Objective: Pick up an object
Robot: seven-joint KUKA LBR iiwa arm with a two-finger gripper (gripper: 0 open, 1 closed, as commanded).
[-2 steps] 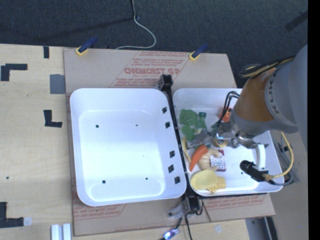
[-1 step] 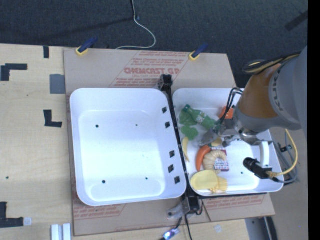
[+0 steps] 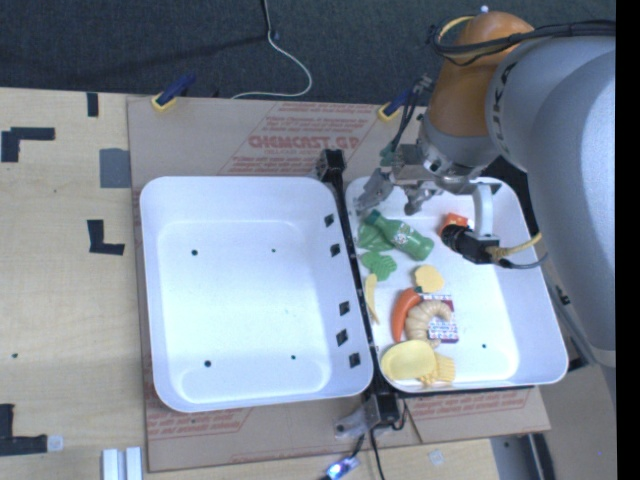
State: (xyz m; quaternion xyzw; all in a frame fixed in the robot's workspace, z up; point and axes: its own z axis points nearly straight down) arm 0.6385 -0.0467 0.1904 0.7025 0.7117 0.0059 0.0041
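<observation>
We see the gripper [image 3: 392, 196] at the right bin's [image 3: 520, 363] far-left corner, fingers spread and empty above the green bottle [image 3: 394, 234]; next, descend and close.

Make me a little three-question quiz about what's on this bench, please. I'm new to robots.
1. True or false: the toys lie in the left bin.
2. What colour is the bottle lying below the gripper?
3. The arm's band above the wrist is: A blue, B orange, C white.

Key: 1 false, they lie in the right bin. 2 green. 3 B.
</observation>
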